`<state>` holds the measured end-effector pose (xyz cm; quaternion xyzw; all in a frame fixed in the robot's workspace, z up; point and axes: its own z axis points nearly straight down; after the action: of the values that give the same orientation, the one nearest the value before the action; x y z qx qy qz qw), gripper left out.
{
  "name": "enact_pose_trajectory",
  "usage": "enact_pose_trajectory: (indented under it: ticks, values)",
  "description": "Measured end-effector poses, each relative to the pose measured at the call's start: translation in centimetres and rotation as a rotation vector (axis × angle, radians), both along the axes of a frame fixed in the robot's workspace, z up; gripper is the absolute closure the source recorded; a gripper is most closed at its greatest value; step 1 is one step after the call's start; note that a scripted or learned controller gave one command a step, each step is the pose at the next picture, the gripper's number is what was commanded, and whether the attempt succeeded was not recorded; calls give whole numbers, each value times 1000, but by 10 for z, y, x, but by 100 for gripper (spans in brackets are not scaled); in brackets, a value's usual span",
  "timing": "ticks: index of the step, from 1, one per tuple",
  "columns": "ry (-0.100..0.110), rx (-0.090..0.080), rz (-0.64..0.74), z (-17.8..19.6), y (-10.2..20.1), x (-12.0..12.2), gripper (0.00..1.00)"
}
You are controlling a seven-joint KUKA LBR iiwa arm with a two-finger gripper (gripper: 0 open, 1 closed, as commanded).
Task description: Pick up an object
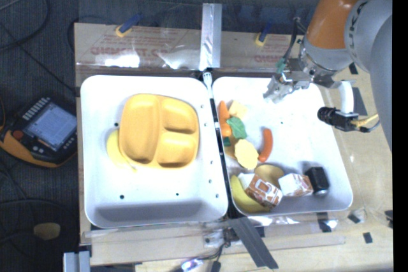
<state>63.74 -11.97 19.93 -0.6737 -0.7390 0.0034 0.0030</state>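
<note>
My gripper (278, 90) hangs over the far edge of the right bin (299, 121), above bare white floor, with nothing visible between its fingers. Below and left of it lie toy foods: a carrot (222, 113), a green leafy piece (238, 128), a red sausage (266, 144), a pale yellow round (246, 152), a banana (245, 199), a brown-and-white packet (264, 191), a white box (295, 185) and a small black object (317, 178). The left bin (102, 194) holds a yellow divided tray (158, 130).
The grey arm with its orange band (331, 19) comes in from the upper right. A metal divider strip (211, 35) stands behind the bins. A handheld pendant (41, 130) lies on the floor at the left, with cables nearby.
</note>
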Motion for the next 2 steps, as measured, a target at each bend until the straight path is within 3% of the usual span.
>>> enact_pose_trajectory:
  ticks: [1,2]
  values:
    - [-15,0,171,-94,-39,-49,100]
    - [-1,2,71,-21,11,-7,100]
